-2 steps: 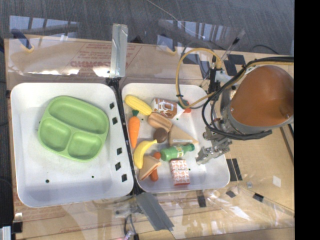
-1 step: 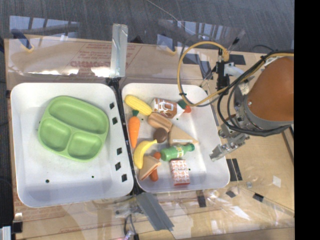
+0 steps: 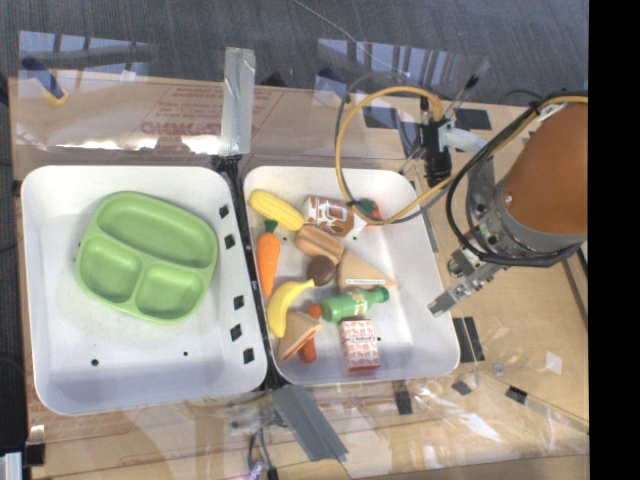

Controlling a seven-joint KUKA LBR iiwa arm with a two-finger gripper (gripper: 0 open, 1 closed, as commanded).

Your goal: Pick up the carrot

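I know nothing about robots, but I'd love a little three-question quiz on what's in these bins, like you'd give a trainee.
1. True or false: the green divided plate lies in the same bin as the carrot.
2. Which yellow item lies just below the carrot in the picture? A) banana B) corn cob C) lemon
3. Fill in: the arm sits off the ___ edge of the right bin.

Key
1. False; the plate is in the left bin, the carrot in the right one.
2. A
3. right
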